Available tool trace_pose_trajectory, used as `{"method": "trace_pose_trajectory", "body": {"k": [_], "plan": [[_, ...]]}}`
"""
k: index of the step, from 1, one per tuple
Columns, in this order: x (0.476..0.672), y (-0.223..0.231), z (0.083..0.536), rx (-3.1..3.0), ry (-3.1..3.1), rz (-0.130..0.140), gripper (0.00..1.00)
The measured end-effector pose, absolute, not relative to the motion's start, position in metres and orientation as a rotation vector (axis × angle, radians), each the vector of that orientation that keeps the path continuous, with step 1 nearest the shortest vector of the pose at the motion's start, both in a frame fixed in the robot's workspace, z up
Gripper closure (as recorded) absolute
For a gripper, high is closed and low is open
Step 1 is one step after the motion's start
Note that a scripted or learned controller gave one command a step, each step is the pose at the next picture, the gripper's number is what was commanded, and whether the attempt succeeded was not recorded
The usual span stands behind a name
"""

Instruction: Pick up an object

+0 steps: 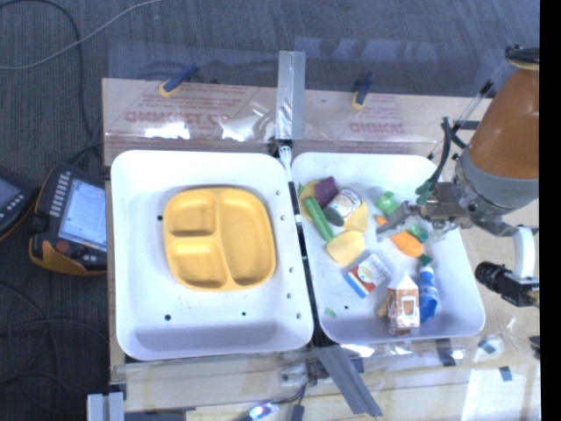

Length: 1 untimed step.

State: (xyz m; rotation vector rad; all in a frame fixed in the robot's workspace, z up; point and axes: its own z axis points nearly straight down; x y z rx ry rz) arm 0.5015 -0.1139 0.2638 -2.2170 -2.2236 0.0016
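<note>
The left bin point(131, 261) holds a yellow divided plate point(217, 237). In the right bin point(456, 318) lies a clutter of toy food. The nearest piece is an orange carrot-like piece point(407, 242), just below and slightly left of the end effector point(419, 210), its long axis slanting down to the right. Whether the end effector is open or closed, I can't tell from here.

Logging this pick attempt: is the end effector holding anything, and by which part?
Cannot tell. The end effector sits low in the right bin over the orange toy; no grip is visible.
</note>
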Motion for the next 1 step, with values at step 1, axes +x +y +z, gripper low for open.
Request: {"method": "trace_pose_trajectory", "body": {"k": [1], "plan": [[0.5557, -0.1412, 0.2376, -2.298, -2.138, 0.001, 0.00]]}}
